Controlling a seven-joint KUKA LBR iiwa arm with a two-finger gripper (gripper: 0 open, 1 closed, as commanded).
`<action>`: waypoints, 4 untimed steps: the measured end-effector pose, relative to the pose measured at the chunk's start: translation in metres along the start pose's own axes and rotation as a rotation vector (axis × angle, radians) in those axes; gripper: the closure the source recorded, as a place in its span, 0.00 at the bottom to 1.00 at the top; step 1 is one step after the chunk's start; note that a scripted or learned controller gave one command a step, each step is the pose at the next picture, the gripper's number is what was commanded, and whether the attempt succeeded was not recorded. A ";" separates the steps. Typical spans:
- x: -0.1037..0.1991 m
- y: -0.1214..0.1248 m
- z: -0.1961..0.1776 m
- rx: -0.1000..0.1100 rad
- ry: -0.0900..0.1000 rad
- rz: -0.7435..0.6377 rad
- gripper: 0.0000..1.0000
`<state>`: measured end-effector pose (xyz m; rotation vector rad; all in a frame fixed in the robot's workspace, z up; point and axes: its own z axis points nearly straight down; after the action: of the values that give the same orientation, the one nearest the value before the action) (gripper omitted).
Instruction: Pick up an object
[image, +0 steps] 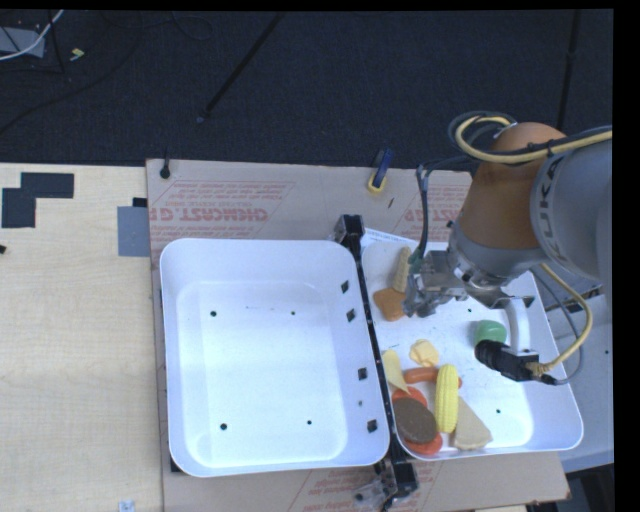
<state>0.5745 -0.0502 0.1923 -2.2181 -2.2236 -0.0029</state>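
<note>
Toy pile: lying nearest the camera at the right bin's (560, 430) front, with a yellow corn cob (447, 396) among brown and red pieces.
Gripper (418, 300): hanging low over the right bin's back left; finger spacing cannot be told, nothing seen held.
Orange piece (389, 303): lying just beside the gripper at its 9 o'clock.
Green piece (490, 331): sitting near, at 4 o'clock.
Left bin (200, 262): lying well apart at 9 o'clock.
</note>
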 end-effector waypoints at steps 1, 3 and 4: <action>0.041 0.047 0.005 0.001 -0.002 -0.001 1.00; 0.060 0.065 0.005 0.003 -0.003 0.000 1.00; 0.050 0.070 -0.031 0.001 -0.002 0.002 1.00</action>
<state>0.6440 0.0002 0.2234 -2.2211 -2.2213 0.0002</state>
